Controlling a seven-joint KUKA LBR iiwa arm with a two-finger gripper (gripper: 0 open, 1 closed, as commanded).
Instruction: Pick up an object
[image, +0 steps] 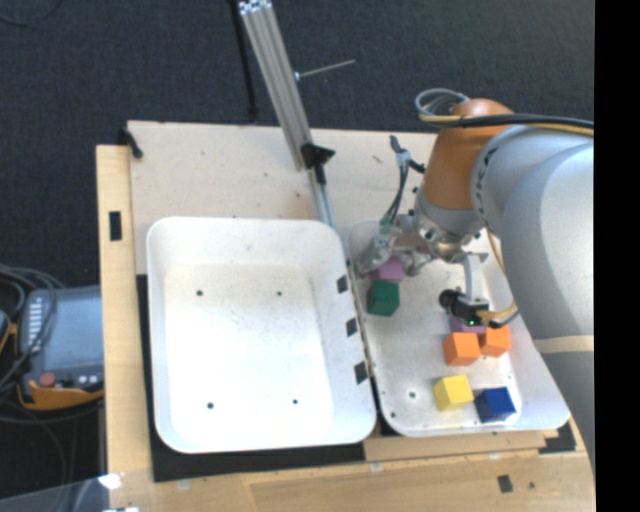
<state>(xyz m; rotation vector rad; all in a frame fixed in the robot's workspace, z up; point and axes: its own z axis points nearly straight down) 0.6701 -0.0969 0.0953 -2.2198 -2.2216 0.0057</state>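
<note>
Just below the end effector (388, 252) sits a green block (383, 298).

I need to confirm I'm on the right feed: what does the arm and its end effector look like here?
A thick, rounded grey arm with an orange band above the wrist. Thin cables loop over the band and run down beside it. The end effector is a small metallic grey assembly, too cluttered to make out finer detail.

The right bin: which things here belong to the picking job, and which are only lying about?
For the job:
- hand, low over the right bin
- pink block beside the hand
- green block
- two orange blocks
- yellow block
- blue block

Lying about:
- left bin
- metal rail
- grey box left of the bench
</note>
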